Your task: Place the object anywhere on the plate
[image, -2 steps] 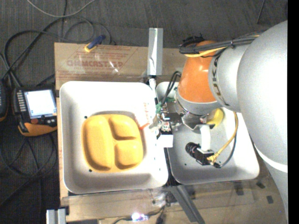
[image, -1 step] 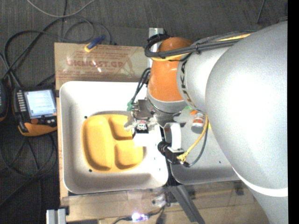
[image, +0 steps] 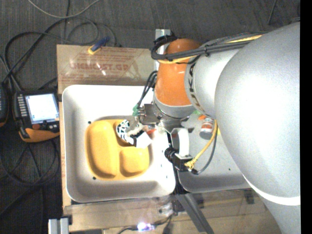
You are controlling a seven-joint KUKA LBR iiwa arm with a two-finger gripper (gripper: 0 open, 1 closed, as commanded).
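Yellow plate (image: pixel 105 152) in left bin (image: pixel 73 130), tool (image: pixel 134 133) over its rim, speckled object (image: pixel 123 128) half-hidden, grip unclear

Dark carpet floor (image: pixel 97 13) (cables (image: pixel 53 28) trailing), cardboard sheet (image: pixel 97 67), small screen device (image: pixel 39 108)

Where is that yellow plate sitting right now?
The yellow plate lies inside the left white bin in the camera view, with the gripper and a small black-and-white object over its upper right edge.
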